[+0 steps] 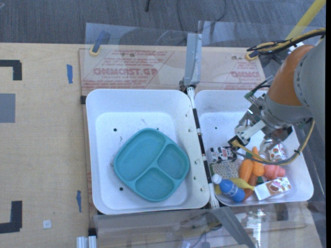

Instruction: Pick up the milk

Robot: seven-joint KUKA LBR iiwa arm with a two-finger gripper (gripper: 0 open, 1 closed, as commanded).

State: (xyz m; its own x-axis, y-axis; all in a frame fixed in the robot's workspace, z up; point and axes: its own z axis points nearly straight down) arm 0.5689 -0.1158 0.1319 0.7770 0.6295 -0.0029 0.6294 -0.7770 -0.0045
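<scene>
The milk (pixel 223 153) is a small carton with black and white cow patches. It lies in the right bin (pixel 220 112), close to the divider and at the left edge of a pile of toy food. My gripper (pixel 252 143) hangs over the pile just right of the milk, its two white fingers (pixel 246 132) spread apart. Nothing sits between them, and an orange carrot (pixel 254 158) lies right below. The gripper is open and a little right of and above the milk carton.
Around the milk lie a speckled grey pouch (pixel 225 168), a blue bottle (pixel 231 189), carrots, a yellow banana (pixel 240 182), a pink toy (pixel 274 170) and two red-and-white cartons (pixel 273 188). A teal divided plate (pixel 151 164) lies in the left bin (pixel 103 112).
</scene>
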